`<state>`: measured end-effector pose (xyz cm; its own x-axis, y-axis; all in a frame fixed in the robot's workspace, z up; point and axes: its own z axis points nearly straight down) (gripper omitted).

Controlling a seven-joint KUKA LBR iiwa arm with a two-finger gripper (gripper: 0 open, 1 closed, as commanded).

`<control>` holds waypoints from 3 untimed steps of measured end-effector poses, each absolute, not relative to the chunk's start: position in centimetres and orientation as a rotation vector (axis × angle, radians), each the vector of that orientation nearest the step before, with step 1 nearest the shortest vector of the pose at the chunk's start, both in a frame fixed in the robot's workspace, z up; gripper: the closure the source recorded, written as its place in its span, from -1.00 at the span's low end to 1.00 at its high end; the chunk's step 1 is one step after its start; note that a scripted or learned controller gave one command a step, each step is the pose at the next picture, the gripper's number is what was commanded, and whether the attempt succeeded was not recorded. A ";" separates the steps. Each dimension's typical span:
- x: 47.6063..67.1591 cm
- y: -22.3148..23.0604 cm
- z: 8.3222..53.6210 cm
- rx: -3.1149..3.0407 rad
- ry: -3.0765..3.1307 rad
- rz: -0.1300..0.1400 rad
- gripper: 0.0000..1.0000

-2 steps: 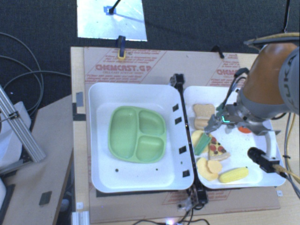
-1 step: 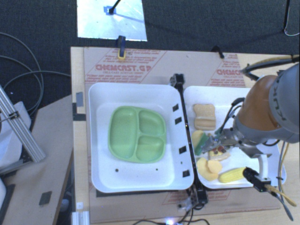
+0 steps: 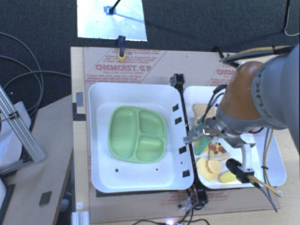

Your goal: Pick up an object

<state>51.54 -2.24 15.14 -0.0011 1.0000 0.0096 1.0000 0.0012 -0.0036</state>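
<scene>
Low over the right-hand shallow white bin (image 3: 279,171) sits the tool (image 3: 200,134), at right of centre in the frame, its metal parts close to the black divider (image 3: 183,121) between the two bins; whether it is open or closed cannot be told, since the grey arm with its orange band (image 3: 243,95) covers most of it. Just beneath and beside it lies a cluster of small toy foods: a green piece (image 3: 202,146) touching a pizza-like slice with red spots (image 3: 216,150), pale yellow round pieces (image 3: 208,168) below them, and a bright yellow lump (image 3: 227,177) near the bin's lower edge (a tan piece (image 3: 200,109) shows higher up, partly hidden); nothing can be seen held. The left white bin (image 3: 101,172), at the frame's centre, carries a light green divided plastic plate (image 3: 138,134) lying flat; both bins rest on the board-covered bench (image 3: 136,67).
</scene>
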 end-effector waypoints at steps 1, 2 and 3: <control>53.0 -4.3 18.4 -2.221 -2.225 0.000 -1.00; 48.5 -1.8 18.2 -2.214 -2.224 0.003 -1.00; 55.6 8.8 18.3 -2.206 -2.237 -0.008 -1.00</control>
<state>55.62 8.77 18.25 -0.0141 0.9999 0.0032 0.9999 0.0141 0.0041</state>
